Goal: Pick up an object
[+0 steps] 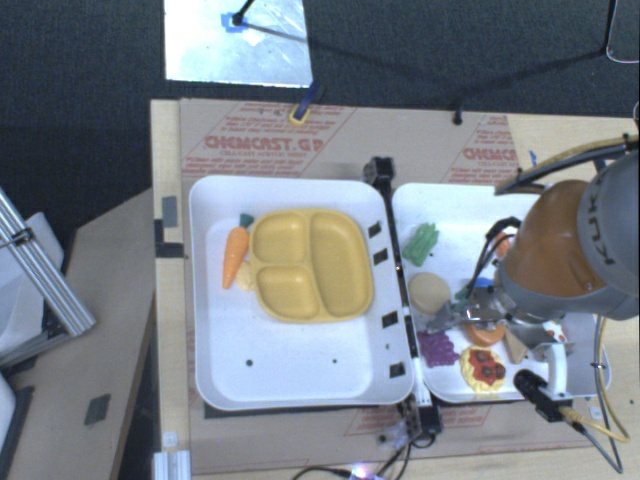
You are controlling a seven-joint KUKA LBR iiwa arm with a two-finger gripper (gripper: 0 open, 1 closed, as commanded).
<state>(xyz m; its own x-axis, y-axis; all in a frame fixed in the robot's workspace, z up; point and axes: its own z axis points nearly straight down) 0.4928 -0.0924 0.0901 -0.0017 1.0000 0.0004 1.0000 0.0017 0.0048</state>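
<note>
- Nearest the camera, at the front of the right bin [455, 203], a small pizza toy [482, 368] lies flat, with a purple grape bunch [437, 347] just to its left.
- Just behind them an orange piece [486, 333] sits under the arm's wrist, and a beige round piece [429, 290] lies to the left, near the divider.
- The gripper [470, 313] hangs low over this cluster, between the beige piece and the orange one; the wrist hides its fingers, so I cannot tell how wide they stand or whether they hold anything.
- Farther back in the same bin lies a green toy [422, 242], apart from the rest.
- In the left bin [290, 378] a yellow divided plate [305, 265] rests with a carrot [234, 254] touching its left edge.
</note>
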